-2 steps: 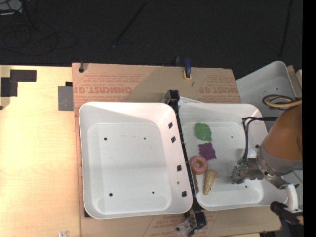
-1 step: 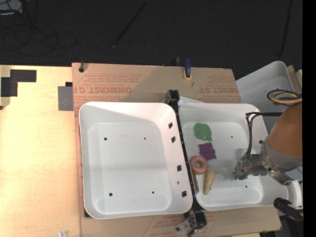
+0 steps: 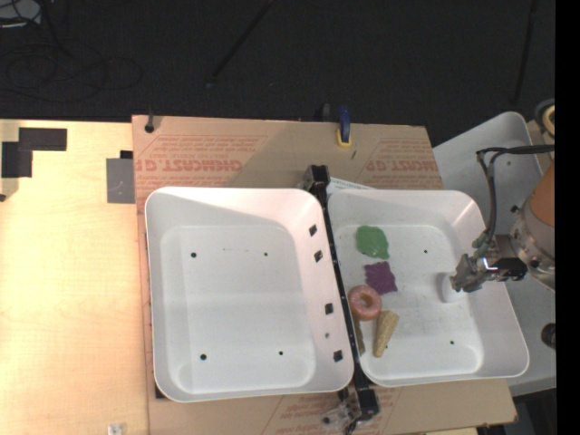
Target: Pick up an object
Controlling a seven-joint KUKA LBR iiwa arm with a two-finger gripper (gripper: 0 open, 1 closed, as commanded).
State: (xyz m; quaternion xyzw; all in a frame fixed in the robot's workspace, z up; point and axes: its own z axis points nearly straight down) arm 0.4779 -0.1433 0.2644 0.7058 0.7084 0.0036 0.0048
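Note:
Several small objects lie in the right bin, all in its left half. A green lump sits furthest back. A purple piece lies just in front of it. A pink ring like a doughnut rests near the bin's left wall, with a tan cone to its front right. My gripper hangs over the right half of this bin, about 90 pixels right of the purple piece, and nothing shows between its fingers.
The left bin stands beside the right one, joined by a black clamp strip. Both rest on a cardboard sheet. A pale wooden bench top stretches to the left. Cables hang by the arm at the right.

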